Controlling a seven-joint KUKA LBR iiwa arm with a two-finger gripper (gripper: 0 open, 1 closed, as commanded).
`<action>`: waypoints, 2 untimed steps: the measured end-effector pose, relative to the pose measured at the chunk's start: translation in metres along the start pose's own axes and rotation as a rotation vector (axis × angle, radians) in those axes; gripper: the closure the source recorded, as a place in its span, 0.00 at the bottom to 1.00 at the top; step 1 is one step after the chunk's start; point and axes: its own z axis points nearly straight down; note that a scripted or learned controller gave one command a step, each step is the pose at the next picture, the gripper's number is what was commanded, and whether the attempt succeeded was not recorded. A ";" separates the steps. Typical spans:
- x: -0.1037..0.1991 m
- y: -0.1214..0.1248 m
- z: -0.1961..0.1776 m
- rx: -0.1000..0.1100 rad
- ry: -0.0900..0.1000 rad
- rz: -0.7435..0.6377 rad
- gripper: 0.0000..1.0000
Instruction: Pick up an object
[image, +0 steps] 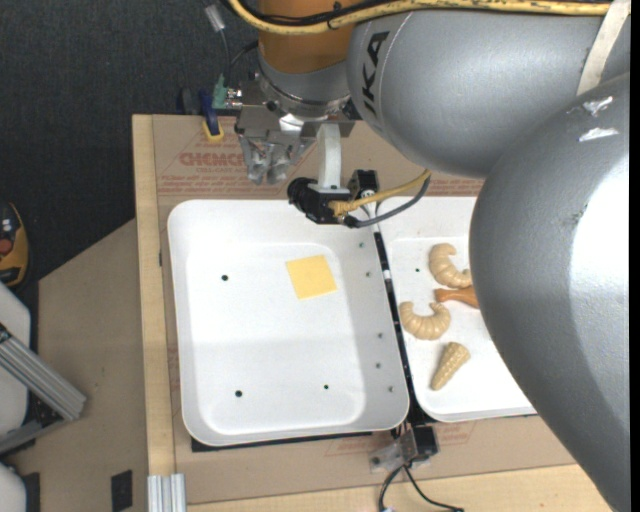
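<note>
Cheese slice (311, 276), a flat yellow square, lies alone on the floor of the left bin (200, 330), a little to the far side of that bin's middle and slightly right of centre. It sits turned a few degrees off the bin's walls, with no real long axis, so no one approach direction looks better than another.

The gripper (268, 160) hangs beyond the far rim of the left bin, over the brown bench (160, 300), just under the orange band of the arm (480, 90). Its metal fingers (262, 162) point down and appear set close together with nothing between them, though they are small and partly blurred, so the gap is hard to judge. It holds nothing.

From the gripper, the slice lies toward the near side and a little to the right, well apart from it, with the bin's far rim between them. Any move to it would have to cross that rim before coming down.

In the right bin (500, 405) lie two pale curled shrimp-like pieces (428, 320), an orange piece (455, 296) partly hidden by the arm, and a cone-shaped piece (450, 363). These lie farther from the gripper than the slice does, and being thicker they would likely be easier to pinch than a thin flat slice.
</note>
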 end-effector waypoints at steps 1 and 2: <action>0.000 0.006 -0.245 -0.035 0.010 -0.004 1.00; -0.016 -0.013 -0.136 -0.003 0.000 0.001 1.00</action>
